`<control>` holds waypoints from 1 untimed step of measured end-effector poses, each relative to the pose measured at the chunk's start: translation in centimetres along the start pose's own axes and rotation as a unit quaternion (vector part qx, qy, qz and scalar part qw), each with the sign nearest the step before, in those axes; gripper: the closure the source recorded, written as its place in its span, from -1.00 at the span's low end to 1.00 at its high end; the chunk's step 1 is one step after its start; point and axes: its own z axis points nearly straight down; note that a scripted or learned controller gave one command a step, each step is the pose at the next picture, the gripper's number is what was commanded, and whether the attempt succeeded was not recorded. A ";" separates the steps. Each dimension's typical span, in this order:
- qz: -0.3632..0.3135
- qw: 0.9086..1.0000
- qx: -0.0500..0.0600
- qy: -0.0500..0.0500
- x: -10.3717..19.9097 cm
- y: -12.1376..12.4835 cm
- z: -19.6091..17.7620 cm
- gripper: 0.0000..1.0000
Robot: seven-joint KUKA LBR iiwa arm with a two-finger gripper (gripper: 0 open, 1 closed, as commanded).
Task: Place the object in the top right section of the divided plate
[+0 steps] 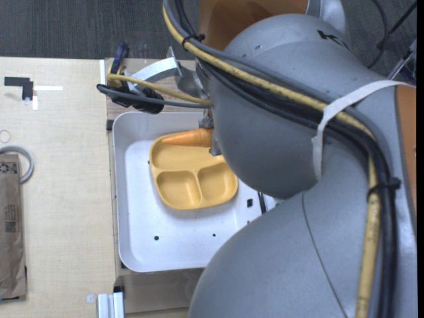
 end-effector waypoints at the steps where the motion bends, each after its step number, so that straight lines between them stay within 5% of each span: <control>1: 0.000 1.000 0.000 0.000 -4.1 3.0 -7.5 1.00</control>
